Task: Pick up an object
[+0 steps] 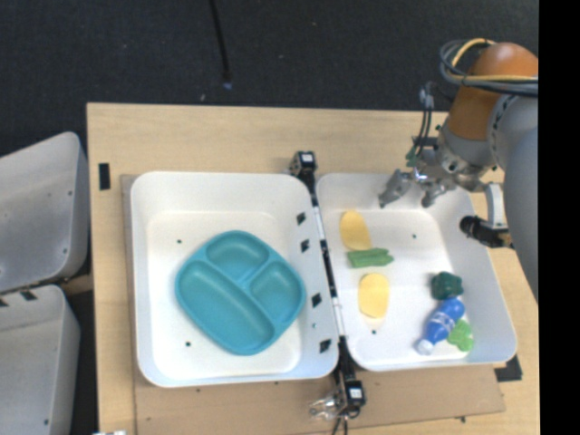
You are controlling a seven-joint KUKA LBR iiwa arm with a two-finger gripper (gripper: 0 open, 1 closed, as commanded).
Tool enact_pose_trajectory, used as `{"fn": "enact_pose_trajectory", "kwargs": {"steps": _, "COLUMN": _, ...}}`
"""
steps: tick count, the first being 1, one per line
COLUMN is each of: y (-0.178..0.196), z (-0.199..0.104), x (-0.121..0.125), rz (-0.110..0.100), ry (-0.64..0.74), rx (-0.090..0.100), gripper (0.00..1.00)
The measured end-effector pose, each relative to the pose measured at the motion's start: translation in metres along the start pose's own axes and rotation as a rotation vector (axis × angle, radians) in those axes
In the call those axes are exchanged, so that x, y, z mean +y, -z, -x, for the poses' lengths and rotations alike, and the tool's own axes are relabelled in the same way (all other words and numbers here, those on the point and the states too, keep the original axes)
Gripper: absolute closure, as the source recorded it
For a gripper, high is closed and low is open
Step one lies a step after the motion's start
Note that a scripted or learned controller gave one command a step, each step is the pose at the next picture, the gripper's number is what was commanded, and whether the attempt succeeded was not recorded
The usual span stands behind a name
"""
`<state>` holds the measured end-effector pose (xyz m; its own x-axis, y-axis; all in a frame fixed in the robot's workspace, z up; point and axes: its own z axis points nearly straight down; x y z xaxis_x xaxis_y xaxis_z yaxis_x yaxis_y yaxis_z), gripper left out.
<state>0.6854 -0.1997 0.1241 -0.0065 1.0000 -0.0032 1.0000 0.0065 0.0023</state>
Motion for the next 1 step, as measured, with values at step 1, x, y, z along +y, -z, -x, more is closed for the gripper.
{"fn": "enact_pose_trajectory", "kwargs": {"steps": 1, "y": 0.0114, "z": 0.0010, "x": 0.0005, "rz": 0.003, "ry": 0.003, "rx": -0.003, "gripper": 1.00}}
